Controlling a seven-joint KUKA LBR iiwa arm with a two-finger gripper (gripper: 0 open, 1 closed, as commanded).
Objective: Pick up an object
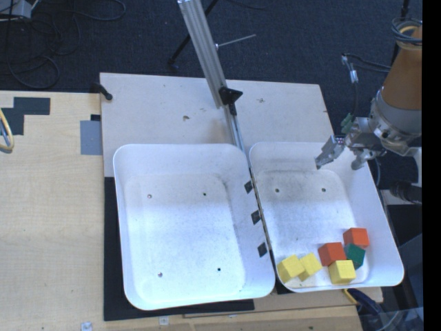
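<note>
Several small blocks lie in the near right corner of the right bin [303,192]: a yellow block [291,267], a second yellow one [310,263], a third yellow one [342,272], a red-orange block [331,252], an orange block [356,237] and a dark green block [355,255]. My gripper [342,156] hangs over the far right edge of the right bin, well away from the blocks. Its two fingers stand apart with nothing between them.
The left bin [179,219] sits beside the right one, split by a divider with black clips [253,216]. A slanted aluminium post [207,54] rises behind the bins. A wooden table lies to the left, and cables run at the back.
</note>
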